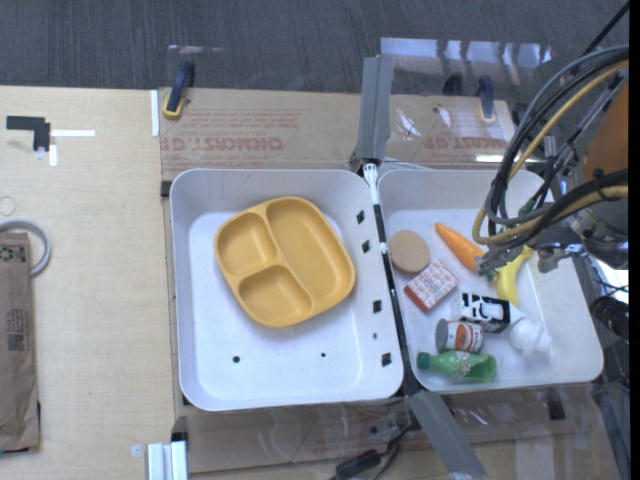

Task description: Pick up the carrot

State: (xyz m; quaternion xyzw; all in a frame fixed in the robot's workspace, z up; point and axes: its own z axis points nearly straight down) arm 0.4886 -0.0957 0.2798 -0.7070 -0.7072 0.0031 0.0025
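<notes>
The carrot point(458, 245) lies in the right bin point(590, 368), toward its far side: a small, smooth orange taper, pointing slantwise, apart from the round tan disc point(409, 250) beside it. Its lower tip runs near a yellow banana point(510, 276), over which the cable-draped arm point(585, 208) hangs. Nearer me sit a small patterned box point(430, 286), a little can point(461, 335), a green bottle point(458, 366) on its side and something white point(529, 336). The left bin point(200, 368) holds a glossy yellow divided plate point(285, 259) with three rounded compartments.
</notes>
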